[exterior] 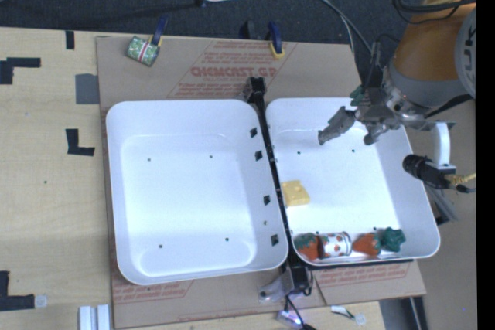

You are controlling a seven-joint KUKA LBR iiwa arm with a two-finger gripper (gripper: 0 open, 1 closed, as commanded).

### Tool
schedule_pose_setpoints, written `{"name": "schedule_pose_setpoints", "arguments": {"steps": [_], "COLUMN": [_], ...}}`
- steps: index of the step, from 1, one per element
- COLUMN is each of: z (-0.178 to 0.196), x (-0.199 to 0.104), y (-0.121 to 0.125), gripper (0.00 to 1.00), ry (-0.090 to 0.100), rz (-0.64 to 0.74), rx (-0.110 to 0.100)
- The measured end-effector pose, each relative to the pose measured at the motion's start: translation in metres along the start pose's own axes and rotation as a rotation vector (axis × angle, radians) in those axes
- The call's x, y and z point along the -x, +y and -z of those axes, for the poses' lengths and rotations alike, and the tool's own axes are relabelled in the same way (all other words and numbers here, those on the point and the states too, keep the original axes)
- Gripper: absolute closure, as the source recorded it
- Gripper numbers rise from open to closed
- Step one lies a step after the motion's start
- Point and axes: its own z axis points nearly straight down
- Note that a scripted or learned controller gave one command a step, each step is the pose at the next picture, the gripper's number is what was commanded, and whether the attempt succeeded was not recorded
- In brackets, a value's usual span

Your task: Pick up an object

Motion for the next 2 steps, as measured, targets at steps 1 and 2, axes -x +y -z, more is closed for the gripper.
{"name": "schedule_pose_setpoints", "arguments": {"steps": [1,2], "z": [-0.176,-0.126], "x": [0.054,0.023], "y": [0.034,-0.019], "gripper": [0.00,0.00], "ry": [0.001,0.000], "rz": [-0.003,0.001], "rx": [-0.008,0.003]}}
